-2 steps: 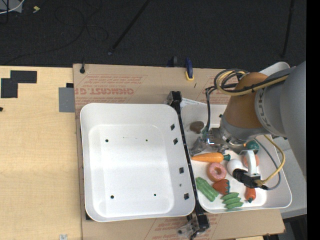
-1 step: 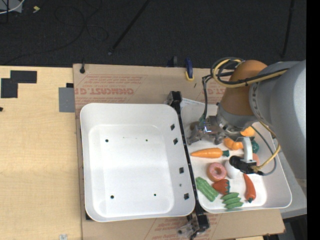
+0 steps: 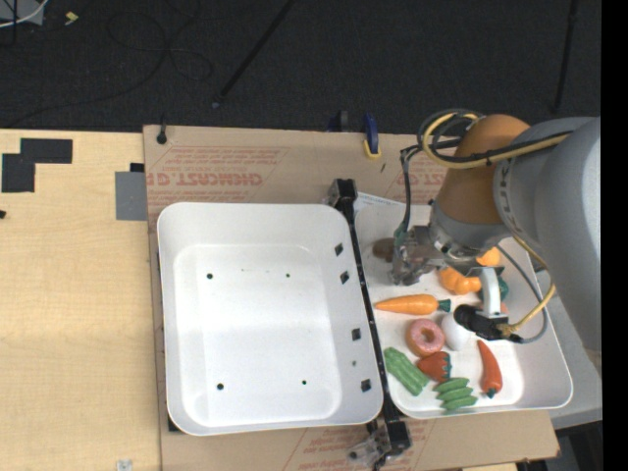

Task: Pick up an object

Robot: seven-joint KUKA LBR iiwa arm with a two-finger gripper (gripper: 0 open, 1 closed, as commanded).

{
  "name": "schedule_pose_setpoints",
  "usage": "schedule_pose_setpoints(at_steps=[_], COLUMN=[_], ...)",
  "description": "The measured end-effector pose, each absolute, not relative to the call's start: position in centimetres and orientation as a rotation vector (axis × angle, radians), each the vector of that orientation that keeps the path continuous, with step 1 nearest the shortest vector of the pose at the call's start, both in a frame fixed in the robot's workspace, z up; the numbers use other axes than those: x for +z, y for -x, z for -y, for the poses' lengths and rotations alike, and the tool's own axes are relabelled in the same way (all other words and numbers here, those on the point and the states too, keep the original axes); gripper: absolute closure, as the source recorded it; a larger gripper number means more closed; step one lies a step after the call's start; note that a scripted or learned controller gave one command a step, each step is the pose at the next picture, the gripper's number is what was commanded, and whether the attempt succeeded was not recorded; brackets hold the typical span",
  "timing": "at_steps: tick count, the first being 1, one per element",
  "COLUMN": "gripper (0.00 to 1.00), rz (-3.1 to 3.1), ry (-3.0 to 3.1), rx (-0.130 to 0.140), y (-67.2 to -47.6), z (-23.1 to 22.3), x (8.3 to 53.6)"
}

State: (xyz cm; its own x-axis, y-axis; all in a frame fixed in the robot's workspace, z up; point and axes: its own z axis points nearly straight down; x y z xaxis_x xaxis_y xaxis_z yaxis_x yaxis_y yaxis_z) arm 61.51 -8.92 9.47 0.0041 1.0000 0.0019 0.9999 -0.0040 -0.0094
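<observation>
Here, the gripper (image 3: pixel 407 263) hovers low in the right bin (image 3: pixel 549 391).
Just above the carrot (image 3: pixel 407 305), seemingly lining up; its state I cannot tell.

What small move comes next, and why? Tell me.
Probably lower the gripper a little toward the carrot. The gripper hovers at the upper left of the right bin, and the carrot lies just below it in the picture, apart from the donut, so it looks easiest to reach.
</observation>
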Motion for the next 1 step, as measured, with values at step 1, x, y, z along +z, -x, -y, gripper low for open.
schedule_pose_setpoints(at_steps=[1], gripper=[1.0], rz=[2.236], ry=[2.219], rx=[-0.016], y=[-64.65], z=[-0.88], x=[36.12])
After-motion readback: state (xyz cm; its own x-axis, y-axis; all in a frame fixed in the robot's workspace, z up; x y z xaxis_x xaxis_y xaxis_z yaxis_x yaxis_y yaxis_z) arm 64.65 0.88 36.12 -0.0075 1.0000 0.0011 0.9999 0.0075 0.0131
